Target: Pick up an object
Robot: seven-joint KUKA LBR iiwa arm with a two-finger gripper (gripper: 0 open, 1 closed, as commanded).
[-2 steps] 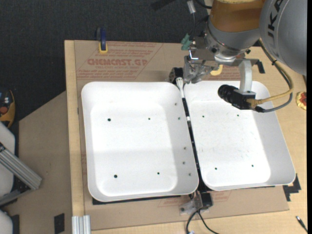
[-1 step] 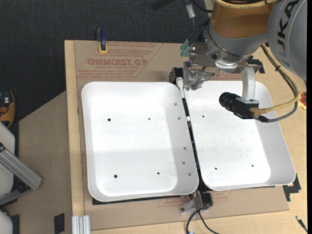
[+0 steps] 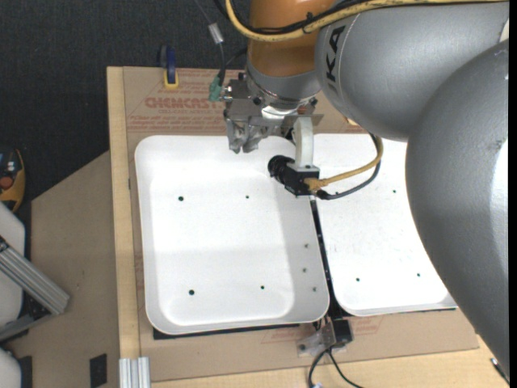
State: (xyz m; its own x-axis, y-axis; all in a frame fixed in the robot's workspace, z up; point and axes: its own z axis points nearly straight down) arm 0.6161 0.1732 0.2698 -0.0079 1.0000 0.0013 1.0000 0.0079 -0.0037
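Arm: the grey arm (image 3: 428,95) comes in from the right, big and close, its orange band (image 3: 291,14) just above the wrist.
Gripper: the gripper (image 3: 244,142) hangs over the far edge of the left bin (image 3: 161,217), fingers pointing down; from here I cannot tell how far apart they are, and I see nothing between them.
Object to pick: I cannot make out any loose object; below and in front of the gripper the left bin's floor shows just a few small dark dots.
Right bin: the right bin (image 3: 388,265) lies to the gripper's right, partly under the arm.
Cable: a yellow cable (image 3: 355,176) with a black plug (image 3: 288,174) hangs just right of the gripper.
Board: a brown board (image 3: 129,103) lies under both bins, and a blue clamp (image 3: 170,65) sits at its far edge, left of the gripper.
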